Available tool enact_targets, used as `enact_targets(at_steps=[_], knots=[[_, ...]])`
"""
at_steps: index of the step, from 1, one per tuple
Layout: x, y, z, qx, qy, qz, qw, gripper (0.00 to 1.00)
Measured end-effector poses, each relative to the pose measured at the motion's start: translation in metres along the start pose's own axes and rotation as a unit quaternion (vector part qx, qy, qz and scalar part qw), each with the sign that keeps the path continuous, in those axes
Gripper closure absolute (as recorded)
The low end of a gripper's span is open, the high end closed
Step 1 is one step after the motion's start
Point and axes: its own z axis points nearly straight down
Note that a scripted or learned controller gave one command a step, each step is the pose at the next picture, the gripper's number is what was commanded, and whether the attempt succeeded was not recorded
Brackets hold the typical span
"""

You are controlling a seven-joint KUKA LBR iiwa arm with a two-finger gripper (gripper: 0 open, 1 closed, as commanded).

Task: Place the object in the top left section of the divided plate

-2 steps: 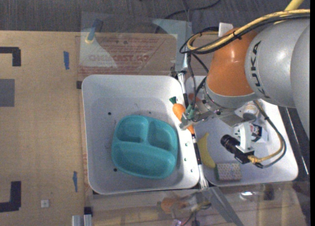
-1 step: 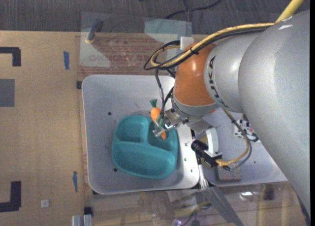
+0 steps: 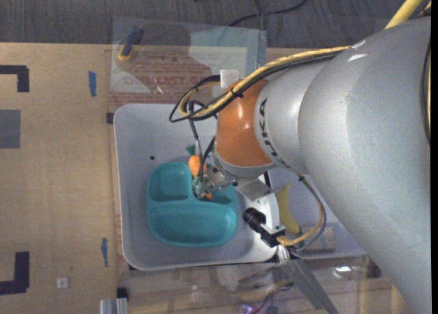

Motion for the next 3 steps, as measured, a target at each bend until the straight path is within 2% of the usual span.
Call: enact_targets(at_steps=[1, 2, 3], knots=[[0.068, -0.021, -0.069, 0.012, 0.010, -0.052, 0.9986, 1.00], [0.046, -0.039, -0.116, 0.011, 0.010, -0.069, 0.9975, 1.00], [0.073, -0.014, -0.118, 0.010, 0.009, -0.092, 0.9957, 1.00]])
